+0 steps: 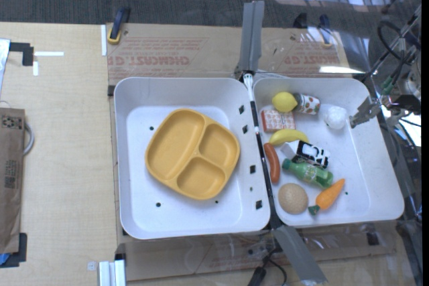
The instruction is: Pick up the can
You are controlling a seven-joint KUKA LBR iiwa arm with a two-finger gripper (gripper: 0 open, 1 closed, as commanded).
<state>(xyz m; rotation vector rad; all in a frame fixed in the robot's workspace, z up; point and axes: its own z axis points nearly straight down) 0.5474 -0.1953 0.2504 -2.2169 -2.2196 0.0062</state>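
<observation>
Small can with red-and-white label [308, 104] lies on its side in upper part of right white bin [375, 171], just right of yellow lemon [285, 101], near white ball [334, 117]. Long axis runs left-right across frame. Grey metal hand [365, 112] sits at right rim, so can lies to its left (ball in between). Hand open or clenched: cannot tell. Nothing seen held.

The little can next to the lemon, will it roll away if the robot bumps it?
Probably yes. The can lies on its side, so its round body could roll. The lemon beside it may block one direction. It looks small, so likely light and easily knocked.
</observation>
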